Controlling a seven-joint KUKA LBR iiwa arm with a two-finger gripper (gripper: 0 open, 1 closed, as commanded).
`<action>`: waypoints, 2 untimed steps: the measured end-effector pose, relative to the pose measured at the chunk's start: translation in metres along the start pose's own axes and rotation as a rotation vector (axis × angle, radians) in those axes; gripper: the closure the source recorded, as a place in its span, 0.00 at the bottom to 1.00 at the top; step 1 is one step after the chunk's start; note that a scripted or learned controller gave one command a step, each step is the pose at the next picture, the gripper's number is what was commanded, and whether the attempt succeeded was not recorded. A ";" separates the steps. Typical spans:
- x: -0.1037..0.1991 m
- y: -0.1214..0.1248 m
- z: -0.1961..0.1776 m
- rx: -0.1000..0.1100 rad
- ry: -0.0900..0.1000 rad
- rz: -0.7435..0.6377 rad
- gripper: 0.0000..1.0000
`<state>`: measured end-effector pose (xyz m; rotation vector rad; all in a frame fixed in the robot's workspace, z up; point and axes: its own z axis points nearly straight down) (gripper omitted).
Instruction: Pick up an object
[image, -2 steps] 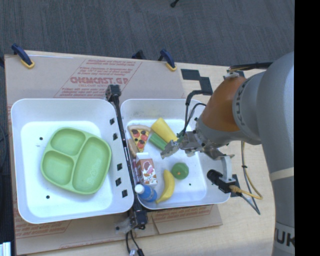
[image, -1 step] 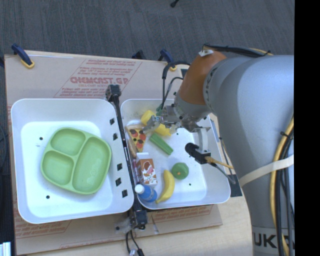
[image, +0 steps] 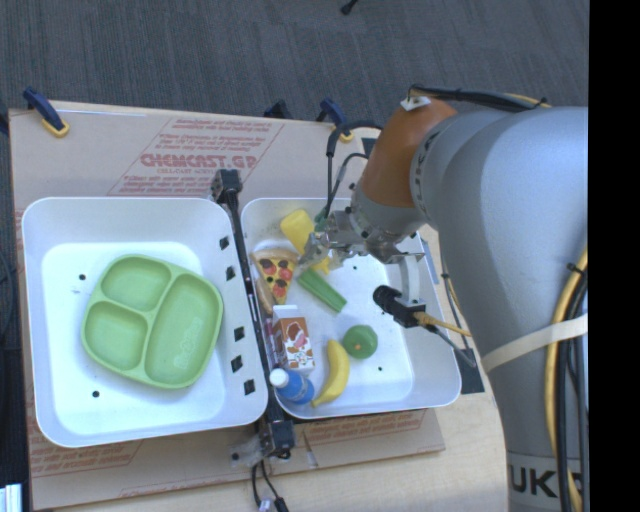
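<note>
Camera view, tool (image: 325, 245) perhaps touching yellow block (image: 296, 228), green block (image: 321, 289) beside.

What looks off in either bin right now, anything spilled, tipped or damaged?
Nothing spilled or visibly damaged. The right bin is a loose jumble: banana, green apple, carton, pizza slice, green stick, yellow piece. A blue-and-white bottle lies against the divider-side rim. The green divided plate sits flat in the left bin.

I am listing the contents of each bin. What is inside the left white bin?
Inside the left bin lies one green divided plate with three compartments, nothing on it. Whatever is beneath the plate is covered.
</note>
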<state>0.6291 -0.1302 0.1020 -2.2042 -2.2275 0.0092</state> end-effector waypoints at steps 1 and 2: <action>0.062 -0.046 -0.090 -0.008 0.000 0.005 1.00; 0.063 -0.046 -0.099 -0.006 0.001 0.001 1.00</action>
